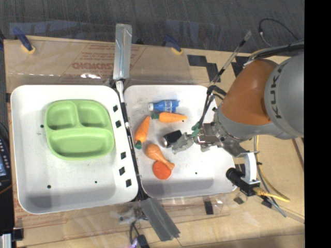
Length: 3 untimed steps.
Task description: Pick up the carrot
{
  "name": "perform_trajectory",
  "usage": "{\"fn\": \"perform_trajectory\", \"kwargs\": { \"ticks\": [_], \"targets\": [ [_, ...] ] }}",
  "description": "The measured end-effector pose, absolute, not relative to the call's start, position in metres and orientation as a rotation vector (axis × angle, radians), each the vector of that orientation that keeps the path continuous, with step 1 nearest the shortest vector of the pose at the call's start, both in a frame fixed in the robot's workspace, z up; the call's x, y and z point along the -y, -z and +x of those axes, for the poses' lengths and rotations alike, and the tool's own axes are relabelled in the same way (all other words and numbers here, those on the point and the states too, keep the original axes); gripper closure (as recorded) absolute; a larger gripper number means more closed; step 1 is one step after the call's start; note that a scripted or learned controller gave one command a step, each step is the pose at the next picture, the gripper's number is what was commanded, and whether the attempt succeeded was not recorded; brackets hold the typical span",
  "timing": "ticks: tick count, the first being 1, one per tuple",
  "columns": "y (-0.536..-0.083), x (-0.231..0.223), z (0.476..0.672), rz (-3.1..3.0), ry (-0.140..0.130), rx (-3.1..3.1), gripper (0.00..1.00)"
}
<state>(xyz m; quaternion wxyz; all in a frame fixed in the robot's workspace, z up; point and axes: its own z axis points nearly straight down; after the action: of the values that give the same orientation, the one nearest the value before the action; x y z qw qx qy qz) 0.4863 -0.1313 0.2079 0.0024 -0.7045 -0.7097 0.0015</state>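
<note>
Right bin: carrot lies left of the hand, grip unclear.

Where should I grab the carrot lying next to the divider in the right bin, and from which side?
Take the carrot across its thick orange middle, coming straight down from above. It lies flat and slanted, green tip toward the divider, so set the fingers across its long axis. The bin wall sits close on one side, while the other side has bare floor. The gripper hovers nearby over the same bin.
</note>
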Motion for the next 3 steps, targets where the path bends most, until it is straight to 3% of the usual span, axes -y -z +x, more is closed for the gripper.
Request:
{"fn": "perform_trajectory", "kwargs": {
  "ticks": [1, 2, 3],
  "targets": [
    [-0.151, 0.092, 0.544, -2.179, -0.007, 2.256, 0.0],
    [-0.191, 0.071, 0.542, -2.404, -0.003, 2.02, 0.0],
    [-0.191, 0.045, 0.58, -2.346, -0.003, 2.084, 0.0]
  ]
}}
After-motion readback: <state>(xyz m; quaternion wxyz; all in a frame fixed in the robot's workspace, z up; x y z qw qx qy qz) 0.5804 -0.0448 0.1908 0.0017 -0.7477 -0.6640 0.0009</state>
